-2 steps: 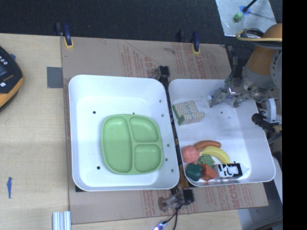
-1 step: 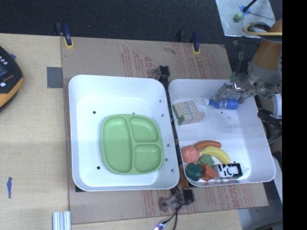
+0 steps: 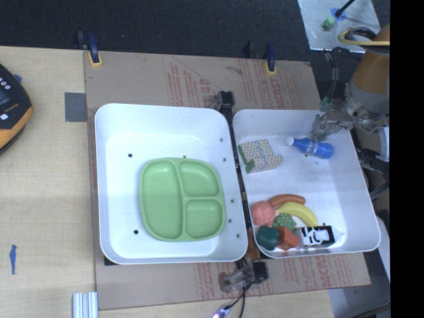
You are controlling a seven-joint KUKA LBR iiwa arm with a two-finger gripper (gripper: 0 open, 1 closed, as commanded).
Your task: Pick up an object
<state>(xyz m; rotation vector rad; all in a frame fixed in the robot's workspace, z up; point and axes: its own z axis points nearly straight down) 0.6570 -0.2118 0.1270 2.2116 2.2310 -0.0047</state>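
Observation:
In the right bin (image 3: 344,191) a small blue bottle with a white cap (image 3: 311,147) lies on its side near the back. My gripper (image 3: 322,126) hangs just above and behind the bottle's right end, near the bin's back right corner. A patterned cloth square (image 3: 260,156) lies at the bin's left. At the front lies a heap of toy food: a sausage (image 3: 286,199), a banana (image 3: 298,212), a pink fruit (image 3: 262,212), a green pepper (image 3: 268,236) and a black and white item (image 3: 318,234).
The left bin (image 3: 119,131) holds a green divided plate (image 3: 181,199). A yellow and black device (image 3: 10,108) sits at the bench's far left. Clamps (image 3: 269,57) hold the cardboard underlay at the back.

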